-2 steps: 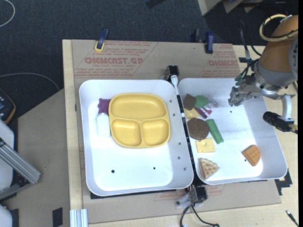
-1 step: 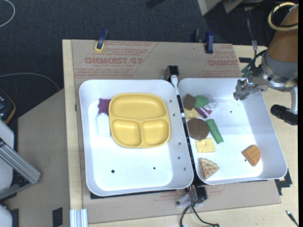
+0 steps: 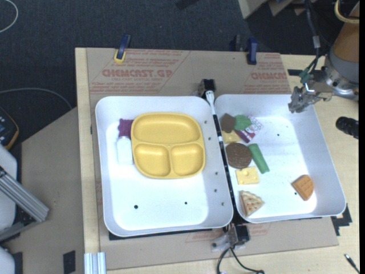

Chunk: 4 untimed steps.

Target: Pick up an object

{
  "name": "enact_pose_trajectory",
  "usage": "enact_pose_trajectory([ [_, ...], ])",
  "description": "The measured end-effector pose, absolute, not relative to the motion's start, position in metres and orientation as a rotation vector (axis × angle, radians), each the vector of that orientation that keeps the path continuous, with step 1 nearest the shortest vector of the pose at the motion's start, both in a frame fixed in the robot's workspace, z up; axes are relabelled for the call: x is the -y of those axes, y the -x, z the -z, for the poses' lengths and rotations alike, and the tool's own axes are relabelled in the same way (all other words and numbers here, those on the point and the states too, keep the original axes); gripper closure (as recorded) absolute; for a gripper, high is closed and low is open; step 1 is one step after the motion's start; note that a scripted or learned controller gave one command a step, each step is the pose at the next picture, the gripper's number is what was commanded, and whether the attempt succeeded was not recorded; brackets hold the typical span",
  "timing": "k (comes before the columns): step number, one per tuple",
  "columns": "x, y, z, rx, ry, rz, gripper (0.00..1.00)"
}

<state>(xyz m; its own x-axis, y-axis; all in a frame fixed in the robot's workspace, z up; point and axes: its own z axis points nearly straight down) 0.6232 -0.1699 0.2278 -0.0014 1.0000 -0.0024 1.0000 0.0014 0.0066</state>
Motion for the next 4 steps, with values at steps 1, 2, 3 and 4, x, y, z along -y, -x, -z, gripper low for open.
enact_pose_trajectory([
  [1,0.123,-0.603,-0.232,-2.228,-2.22,0.001,1.0],
  [2,0.087,-0.568,-0.238,-2.229,-2.221,0.001,1.0],
  [3,0.044,-0.534,-0.241,-2.229,-2.22,0.002,1.0],
  [4,0.01,-0.51,-0.221,-2.229,-2.222,0.004,1.0],
])
